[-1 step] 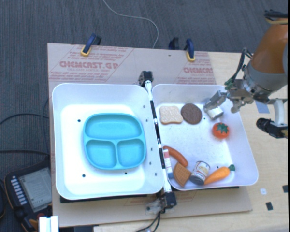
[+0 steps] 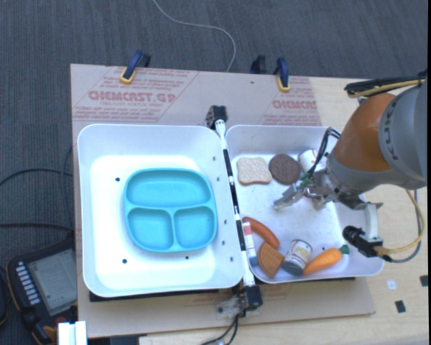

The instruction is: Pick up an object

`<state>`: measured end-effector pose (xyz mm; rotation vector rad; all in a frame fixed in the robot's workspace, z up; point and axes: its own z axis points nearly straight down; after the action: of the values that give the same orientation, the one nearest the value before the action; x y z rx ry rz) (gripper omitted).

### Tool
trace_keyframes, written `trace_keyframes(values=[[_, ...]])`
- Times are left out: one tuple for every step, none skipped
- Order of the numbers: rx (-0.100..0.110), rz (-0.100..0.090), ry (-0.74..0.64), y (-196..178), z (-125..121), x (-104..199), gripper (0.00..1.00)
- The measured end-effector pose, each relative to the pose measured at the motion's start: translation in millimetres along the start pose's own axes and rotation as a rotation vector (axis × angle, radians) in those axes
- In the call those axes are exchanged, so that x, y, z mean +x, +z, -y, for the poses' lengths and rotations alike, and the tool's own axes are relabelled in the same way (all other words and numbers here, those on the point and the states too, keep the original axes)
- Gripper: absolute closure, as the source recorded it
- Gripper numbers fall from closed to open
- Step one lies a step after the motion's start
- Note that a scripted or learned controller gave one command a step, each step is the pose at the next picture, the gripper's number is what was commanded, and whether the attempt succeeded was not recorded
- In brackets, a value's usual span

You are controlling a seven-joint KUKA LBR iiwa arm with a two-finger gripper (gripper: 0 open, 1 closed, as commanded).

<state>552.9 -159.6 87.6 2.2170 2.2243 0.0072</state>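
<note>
1. Over the right bin (image 2: 237,136), we see the arm (image 2: 388,146) covering the bin's right wall and part of its floor; the white thing behind the wrist is too hidden to name.
2. We see the gripper (image 2: 287,198) low over bare floor, its fingers slightly parted with nothing between them.
3. We find in the right bin: toast (image 2: 253,171) and a brown cookie (image 2: 284,168) side by side near the far wall; a sausage (image 2: 262,231), waffle (image 2: 270,259), can (image 2: 297,256) and carrot (image 2: 323,260) along the near wall.
4. We find in the left bin (image 2: 100,142) a blue tray (image 2: 171,208) with three compartments.
</note>
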Motion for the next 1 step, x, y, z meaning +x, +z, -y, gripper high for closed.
trace_keyframes(values=[[-0.007,0.007,0.004,-0.9,30.6,42.1,0.00]])
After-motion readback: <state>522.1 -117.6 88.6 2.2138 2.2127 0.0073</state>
